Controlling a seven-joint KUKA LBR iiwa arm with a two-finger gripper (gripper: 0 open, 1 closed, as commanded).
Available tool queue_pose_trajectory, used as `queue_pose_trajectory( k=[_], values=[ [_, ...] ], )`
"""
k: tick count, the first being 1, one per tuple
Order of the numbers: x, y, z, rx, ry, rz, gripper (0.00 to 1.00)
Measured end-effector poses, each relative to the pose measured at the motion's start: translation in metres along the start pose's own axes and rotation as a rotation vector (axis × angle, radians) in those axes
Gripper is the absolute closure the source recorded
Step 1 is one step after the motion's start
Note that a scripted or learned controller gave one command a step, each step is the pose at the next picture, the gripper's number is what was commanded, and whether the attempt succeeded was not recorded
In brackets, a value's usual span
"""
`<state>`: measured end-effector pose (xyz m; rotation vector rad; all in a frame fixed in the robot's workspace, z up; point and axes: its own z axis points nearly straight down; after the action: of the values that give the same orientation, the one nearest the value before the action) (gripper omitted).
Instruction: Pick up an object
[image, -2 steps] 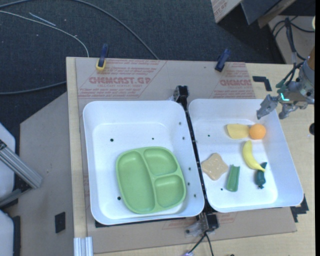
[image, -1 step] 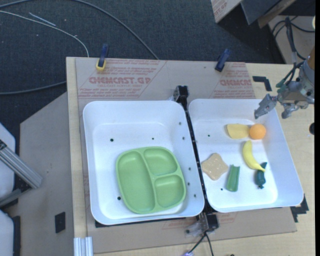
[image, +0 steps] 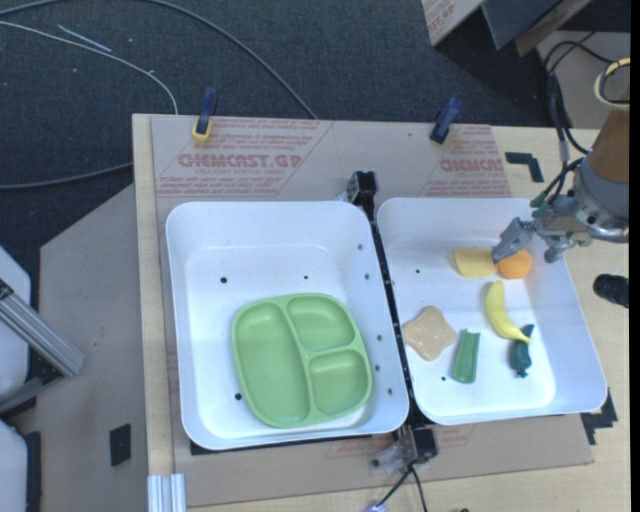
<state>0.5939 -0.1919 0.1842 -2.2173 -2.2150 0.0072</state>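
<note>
At the near edge of the tabletop (image: 100, 300), a black clip (image: 418, 443) sits where the two white bins meet. The left bin (image: 190, 300), a shallow smooth plastic tray with rounded corners, holds a pale green divided plate (image: 300, 358) with three compartments, glossy and rounded, lying flat towards the bin's near side. Under both bins lies a brown sheet printed with red lettering, fastened at its far edge by a yellow-and-blue clamp (image: 204, 115) and a blue clamp (image: 445, 119).

The right bin (image: 560, 390) holds a tan, toast-shaped piece (image: 430, 333) near its left wall. Just right of it lies a green stick-like piece (image: 465, 357), long axis running near to far. A yellow banana (image: 500, 313), smooth and curved, runs from far to near, its near tip pointing right towards a small teal object (image: 521, 356). Farther back rests a pale yellow wedge (image: 474, 263), and touching its right end is a round orange fruit (image: 515, 265).

The gripper (image: 530, 245) hangs directly over the orange fruit, its grey metal fingers spread apart on either side, nothing visibly clamped between them.
</note>
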Motion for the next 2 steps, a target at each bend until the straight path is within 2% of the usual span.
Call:
queue_pose_trajectory(
  k=[1,2],
  values=[
    [0.0,-0.001,0.065,0.0,0.001,0.0,0.0],
    [0.0,0.0,0.1,-0.006,-0.001,-0.001,0.0]
  ],
)
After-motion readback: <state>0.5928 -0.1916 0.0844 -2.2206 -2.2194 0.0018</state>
